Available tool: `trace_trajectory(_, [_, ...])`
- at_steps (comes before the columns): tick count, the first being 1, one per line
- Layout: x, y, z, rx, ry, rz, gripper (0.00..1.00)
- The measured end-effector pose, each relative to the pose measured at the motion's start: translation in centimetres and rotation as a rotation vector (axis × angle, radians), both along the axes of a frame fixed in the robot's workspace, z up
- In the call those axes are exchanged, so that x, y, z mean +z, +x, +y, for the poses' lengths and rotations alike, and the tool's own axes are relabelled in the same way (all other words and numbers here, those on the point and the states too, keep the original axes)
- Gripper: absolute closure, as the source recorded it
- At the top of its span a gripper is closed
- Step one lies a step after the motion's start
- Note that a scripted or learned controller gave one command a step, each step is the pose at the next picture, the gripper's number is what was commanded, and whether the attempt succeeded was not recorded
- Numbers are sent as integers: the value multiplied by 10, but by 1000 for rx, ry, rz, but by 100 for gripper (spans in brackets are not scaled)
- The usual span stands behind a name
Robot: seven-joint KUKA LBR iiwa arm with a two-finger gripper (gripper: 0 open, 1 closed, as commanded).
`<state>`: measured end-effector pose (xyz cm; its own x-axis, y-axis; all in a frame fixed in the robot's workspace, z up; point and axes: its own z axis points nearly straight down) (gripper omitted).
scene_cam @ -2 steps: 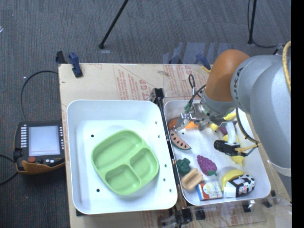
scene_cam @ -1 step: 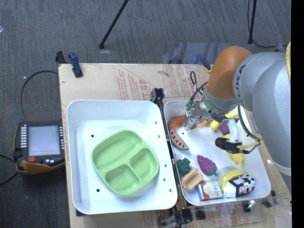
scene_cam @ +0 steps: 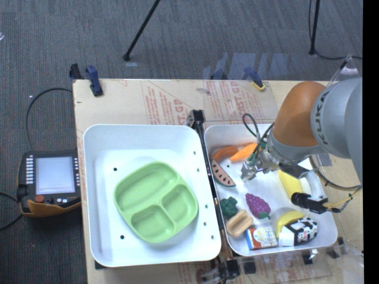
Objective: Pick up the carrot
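Nearest my camera is the arm's orange band; under it the gripper hangs low in the right bin, spread slightly, nothing between its fingers that I can see. My carrot lies just beside it at about eleven o'clock, long axis running roughly three to nine. Crowding it: a brown slice touching at nine, watermelon at eight. Grapes sit at six, banana at four. Left bin holds a green tray.

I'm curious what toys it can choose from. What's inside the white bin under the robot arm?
The right bin holds a carrot, watermelon slice, purple grapes, a hot dog bun, a banana and small cartons. The arm covers the bin's far corner, so anything there is hidden.
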<state>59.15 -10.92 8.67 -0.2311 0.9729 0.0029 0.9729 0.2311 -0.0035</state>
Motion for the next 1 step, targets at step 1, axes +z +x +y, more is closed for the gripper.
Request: trace_trajectory(1, [0, 0, -1, -3, 0, -1, 0])
